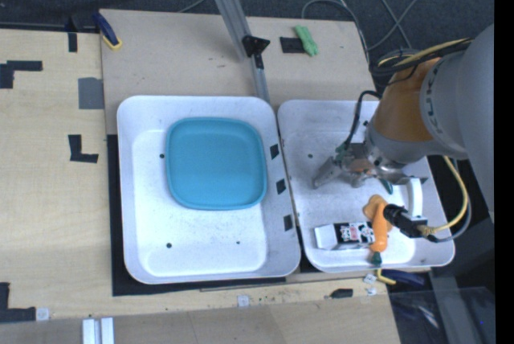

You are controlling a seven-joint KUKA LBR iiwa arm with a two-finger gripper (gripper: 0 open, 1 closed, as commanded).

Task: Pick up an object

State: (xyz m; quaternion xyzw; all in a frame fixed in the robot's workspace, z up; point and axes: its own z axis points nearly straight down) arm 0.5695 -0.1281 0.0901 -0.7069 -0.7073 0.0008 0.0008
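We see the gripper (333, 171) spread open, holding nothing; the carrot (377, 227) lies just right-below it, long axis upright.

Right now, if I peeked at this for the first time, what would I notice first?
Probably the big blue plate lying flat in the left bin. Next, the grey-and-orange robot arm reaching in from the right, its hand low over the right bin, with an orange carrot toy near that bin's front edge.

Blue square plate (216, 163): flat in left bin. Orange carrot-shaped toy (377, 228) and small black-and-white box (344, 235): right bin, near edge.
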